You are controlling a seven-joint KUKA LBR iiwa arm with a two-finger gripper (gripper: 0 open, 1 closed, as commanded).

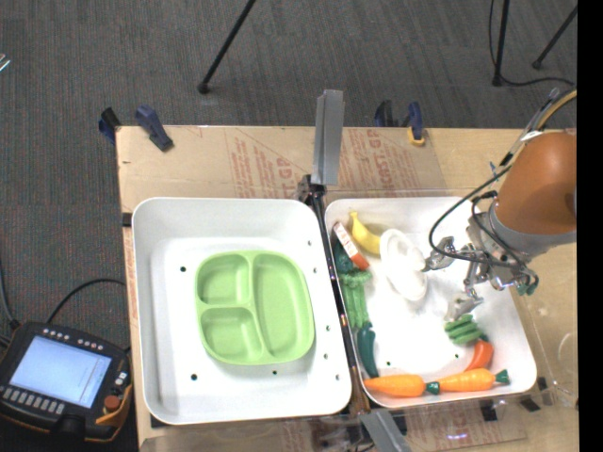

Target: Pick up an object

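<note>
Going by how things lie, my pick is not yet made: nothing hangs from my tool, and every object rests in a bin. At the worktop's left corner a teach pendant (61,373) sits just off the edge, its screen lit. The left bin (155,234) holds a green divided plate (254,307) near its middle. In the right bin (516,342), along its left wall, lie a yellow banana (364,234), a dark green vegetable (355,295) and another green piece (366,348); a white cup-like thing (403,264) sits just beside the banana. Along the near wall lie two carrots (396,384), (468,379), with a red pepper (481,353) and a small green bean-like piece (462,328) near the right corner. My tool (468,299) hovers over that bin, above the green piece and near the white one; whether its fingers are spread or closed I cannot tell from here. What is left: descend, close on something, lift. The worktop is bare board with clamps (151,126) at the far edge; beyond is grey carpet with tripod legs (231,36)
</note>
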